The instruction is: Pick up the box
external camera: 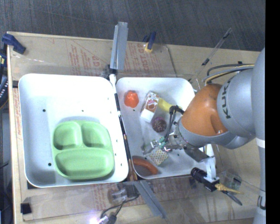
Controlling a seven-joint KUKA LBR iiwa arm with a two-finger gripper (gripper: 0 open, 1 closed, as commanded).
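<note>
The box [150, 105], a small white carton with a red-brown end, lies tilted in the upper middle of the right bin [186, 85]. The gripper [156, 146] hangs low over the lower middle of that bin, below the box and apart from it. Right under the gripper's tip lies a small tan checked item [159, 157]. The grey arm with its orange band [203, 115] covers the right part of the bin.
An orange-red ball [131, 98], a yellow item [164, 106] and a dark purple round item [159, 124] lie close around the box. A brown sausage [144, 165] lies at the bin's front edge. The left bin [32, 92] holds a green divided tray [83, 149].
</note>
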